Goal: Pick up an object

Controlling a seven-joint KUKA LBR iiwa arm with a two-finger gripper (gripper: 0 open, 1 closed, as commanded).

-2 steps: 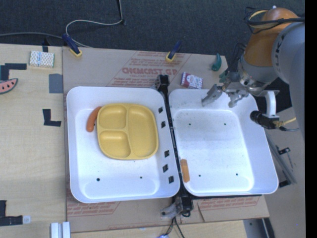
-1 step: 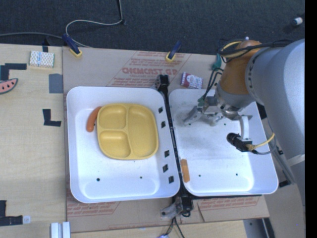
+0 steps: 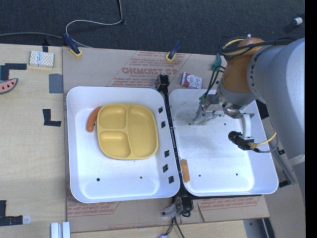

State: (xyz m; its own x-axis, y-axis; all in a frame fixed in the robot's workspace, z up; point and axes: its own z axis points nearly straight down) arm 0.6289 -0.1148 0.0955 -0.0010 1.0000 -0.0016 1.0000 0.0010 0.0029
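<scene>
1. Gripper (image 3: 201,116), on the grey arm with the orange band, low over the upper part of the right bin (image 3: 257,182); its fingers stand slightly spread, with nothing between them.
2. Small orange piece (image 3: 184,170), lying in the right bin below the fingers, against the bin's left wall.
3. Yellow divided plate (image 3: 127,131), in the left bin (image 3: 119,190), well to the left of the fingers.
4. Orange carrot-like object (image 3: 91,119), touching the plate's far left edge.
</scene>
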